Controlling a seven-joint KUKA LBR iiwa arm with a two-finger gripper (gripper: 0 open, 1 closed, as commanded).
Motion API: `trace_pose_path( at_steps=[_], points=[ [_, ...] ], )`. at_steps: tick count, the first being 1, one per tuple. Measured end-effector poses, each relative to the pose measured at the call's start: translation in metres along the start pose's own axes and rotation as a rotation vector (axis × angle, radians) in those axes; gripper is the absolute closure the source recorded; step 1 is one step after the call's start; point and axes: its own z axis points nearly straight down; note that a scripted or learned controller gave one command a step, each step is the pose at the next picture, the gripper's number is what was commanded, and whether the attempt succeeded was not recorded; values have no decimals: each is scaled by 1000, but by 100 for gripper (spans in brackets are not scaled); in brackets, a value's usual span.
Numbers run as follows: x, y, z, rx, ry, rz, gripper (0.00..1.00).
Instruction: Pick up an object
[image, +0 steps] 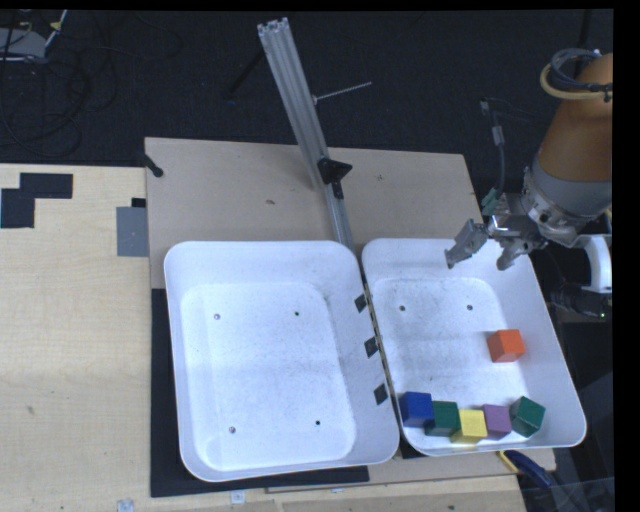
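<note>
Along the near rim of the right bin (556, 330) sit blue, dark green, yellow, purple and green blocks, the orange block (506, 345) lies apart mid-bin and probably easiest to grasp, and above the far rim hangs the gripper (487, 248), jaws spread wide, empty.
</note>
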Motion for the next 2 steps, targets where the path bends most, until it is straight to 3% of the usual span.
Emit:
trace_pose_path(
  at_steps=[1, 2],
  points=[
    [-41, -45, 163, 9, 2, 3, 0],
    [-76, -5, 172, -3, -2, 2, 0]
  ],
)
